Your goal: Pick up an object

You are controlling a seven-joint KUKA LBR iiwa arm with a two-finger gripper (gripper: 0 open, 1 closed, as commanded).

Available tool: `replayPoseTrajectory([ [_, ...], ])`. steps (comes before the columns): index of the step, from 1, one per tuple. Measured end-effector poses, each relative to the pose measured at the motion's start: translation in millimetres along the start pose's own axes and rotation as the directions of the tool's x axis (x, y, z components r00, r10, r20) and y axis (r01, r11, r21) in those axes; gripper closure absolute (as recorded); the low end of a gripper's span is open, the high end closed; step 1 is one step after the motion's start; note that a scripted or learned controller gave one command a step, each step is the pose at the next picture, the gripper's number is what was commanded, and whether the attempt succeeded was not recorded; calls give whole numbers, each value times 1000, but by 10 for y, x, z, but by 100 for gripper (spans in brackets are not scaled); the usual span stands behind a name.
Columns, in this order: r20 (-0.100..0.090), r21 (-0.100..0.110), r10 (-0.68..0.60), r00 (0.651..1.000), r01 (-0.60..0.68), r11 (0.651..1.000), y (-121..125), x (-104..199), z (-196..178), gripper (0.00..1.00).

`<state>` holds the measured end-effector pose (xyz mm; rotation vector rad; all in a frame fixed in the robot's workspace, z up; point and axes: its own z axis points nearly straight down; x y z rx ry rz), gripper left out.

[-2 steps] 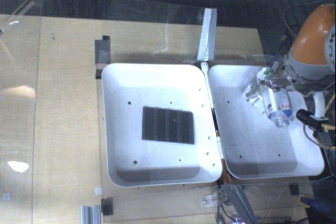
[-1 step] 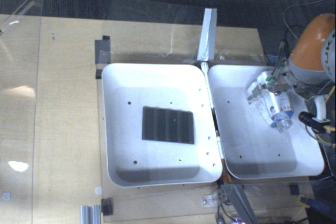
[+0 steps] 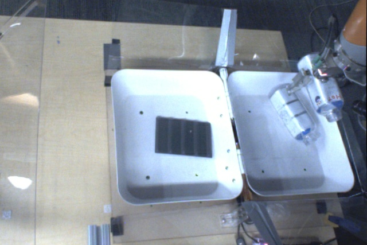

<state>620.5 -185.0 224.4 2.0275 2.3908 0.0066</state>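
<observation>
A dark grey ribbed rectangular pad (image 3: 183, 136) lies flat in the middle of the left bin (image 3: 129, 123). My gripper (image 3: 293, 115) hangs over the upper right part of the right bin (image 3: 258, 181), a pale, partly see-through assembly below the grey wrist and its orange band (image 3: 356, 28). It is far to the right of the pad and well apart from it. I see no object between its tips or on the bin floor beneath it.
A metal bracket (image 3: 227, 37) stands behind the seam between the bins. Cables (image 3: 324, 26) hang at the top right by the arm. Clear plastic sheeting (image 3: 23, 100) covers the wooden bench to the left. Small fittings (image 3: 252, 221) sit at the front edge.
</observation>
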Motion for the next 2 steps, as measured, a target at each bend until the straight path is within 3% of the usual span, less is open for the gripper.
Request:
replayPoseTrajectory([
  [1, 0, 0, -209, 978, 209, 978, -123, -164, 1122, 0],
  [2, 12, -14, -345, 939, 345, 939, -93, -192, 1225, 0],
])
